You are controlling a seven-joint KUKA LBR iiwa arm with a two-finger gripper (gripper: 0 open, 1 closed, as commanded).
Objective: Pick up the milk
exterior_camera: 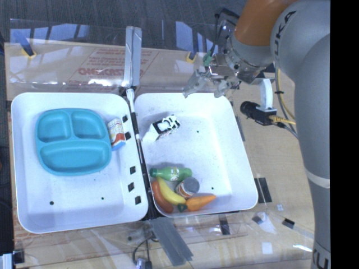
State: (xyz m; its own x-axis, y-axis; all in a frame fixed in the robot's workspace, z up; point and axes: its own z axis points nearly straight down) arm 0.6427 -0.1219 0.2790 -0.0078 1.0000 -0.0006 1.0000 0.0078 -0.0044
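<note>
The milk is a small black-and-white carton lying tilted on the floor of the right bin, in its upper left part. My gripper hangs over the far rim of that bin, up and to the right of the milk and well apart from it. Its fingers stand open with nothing between them.
A green bottle, banana, can and carrot crowd the right bin's near left corner. In the left bin lie a blue divided plate and a small red-and-blue carton by the divider.
</note>
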